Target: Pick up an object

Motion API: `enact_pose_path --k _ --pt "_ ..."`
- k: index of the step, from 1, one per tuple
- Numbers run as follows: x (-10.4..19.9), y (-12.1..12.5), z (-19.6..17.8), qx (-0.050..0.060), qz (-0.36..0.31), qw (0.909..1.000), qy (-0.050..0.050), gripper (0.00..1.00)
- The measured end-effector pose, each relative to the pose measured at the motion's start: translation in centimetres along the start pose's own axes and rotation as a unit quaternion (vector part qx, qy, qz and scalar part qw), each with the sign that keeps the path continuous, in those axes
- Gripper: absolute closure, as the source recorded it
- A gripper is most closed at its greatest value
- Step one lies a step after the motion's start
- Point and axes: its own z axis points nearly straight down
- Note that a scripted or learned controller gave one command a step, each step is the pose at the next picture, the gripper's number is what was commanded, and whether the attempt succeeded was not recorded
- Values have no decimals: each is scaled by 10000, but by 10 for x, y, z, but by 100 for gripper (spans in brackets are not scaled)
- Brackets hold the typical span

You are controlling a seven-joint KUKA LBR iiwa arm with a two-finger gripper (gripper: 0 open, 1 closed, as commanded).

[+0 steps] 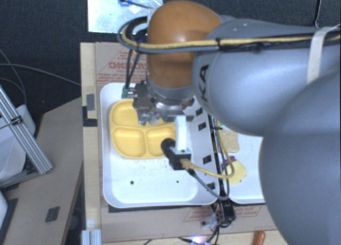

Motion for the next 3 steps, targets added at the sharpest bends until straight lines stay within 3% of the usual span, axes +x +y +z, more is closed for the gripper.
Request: enact_pose_path --k 1,2,3 --pt "-1 15 -106 -42 6 10000 13 100" --pt "-1 13 -99 16 4 10000 -13 0" --pt "-1 14 -110 3 -27 10000 -10 100"
